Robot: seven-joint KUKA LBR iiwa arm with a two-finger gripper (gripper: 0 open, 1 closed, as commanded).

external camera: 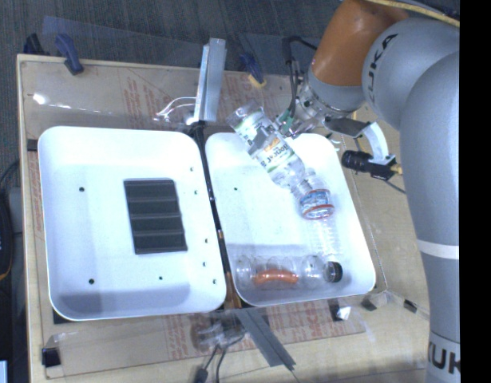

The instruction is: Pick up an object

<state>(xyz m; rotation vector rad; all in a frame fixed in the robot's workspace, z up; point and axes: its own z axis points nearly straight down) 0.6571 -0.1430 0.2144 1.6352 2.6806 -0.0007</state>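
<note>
Camera view, fixed overhead, slanted. Tabletop [109, 82]: pale board surface bearing two shallow white plastic bins side by side. Left white bin [69, 238]: holds one dark grey ribbed rectangular block [155, 215], lying flat near the bin's centre. Right white bin [245, 206]: holds three items. Item one, clear plastic bottle with a white-and-green printed label [265, 146], tilted, its upper end raised over the bin's far rim at the top. Item two, clear crumpled plastic bottle with a blue-and-red band [315, 206], lying along the right side, just beside item one. Item three, clear plastic bottle with an orange object inside [281, 275], lying along the near wall. Grey arm with orange band [373, 46]: enters from the right; its gripper [297, 122] sits at the labelled bottle's upper end. Fingers: whether released or clenched cannot be told.
</note>
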